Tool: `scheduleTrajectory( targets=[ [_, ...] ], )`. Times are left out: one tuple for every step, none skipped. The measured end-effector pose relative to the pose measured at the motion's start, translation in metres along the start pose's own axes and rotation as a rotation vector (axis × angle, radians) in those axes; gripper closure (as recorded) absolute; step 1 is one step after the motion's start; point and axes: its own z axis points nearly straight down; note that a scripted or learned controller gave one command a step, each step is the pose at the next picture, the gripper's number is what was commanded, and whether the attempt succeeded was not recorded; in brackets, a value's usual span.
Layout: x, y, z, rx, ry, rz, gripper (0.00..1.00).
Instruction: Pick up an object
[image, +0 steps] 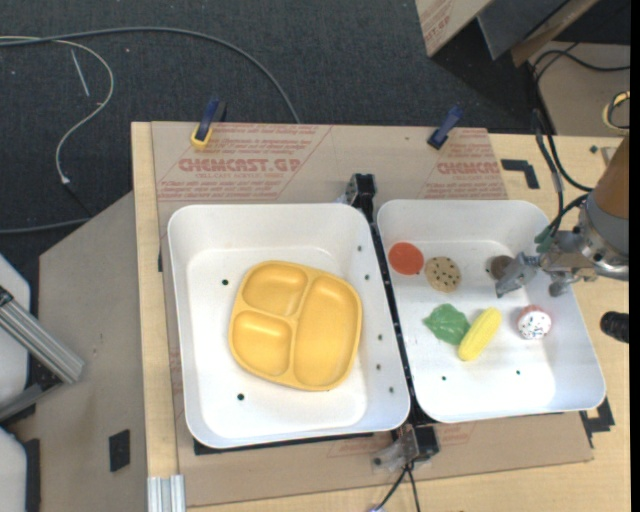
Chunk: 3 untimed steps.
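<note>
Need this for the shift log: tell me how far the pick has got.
Done: the arm has reached into the right bin, its pincer low over the floor near the back. In hand: nothing visibly lifted; a small brown piece lies beside the pincer. Left: the grasp and lift. The orange disc, cookie, green piece, corn and sprinkled white ball all rest on the bin floor.
</note>
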Motion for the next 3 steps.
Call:
scheduleTrajectory(
  targets=[
    [0.000,0.003,-0.007,-0.013,-0.003,-0.003,0.00],
    [-0.001,0.008,0.036,-0.009,-0.002,-0.003,0.00],
    [0.008,0.012,0.093,-0.007,-0.001,-0.004,0.00]
  ],
)
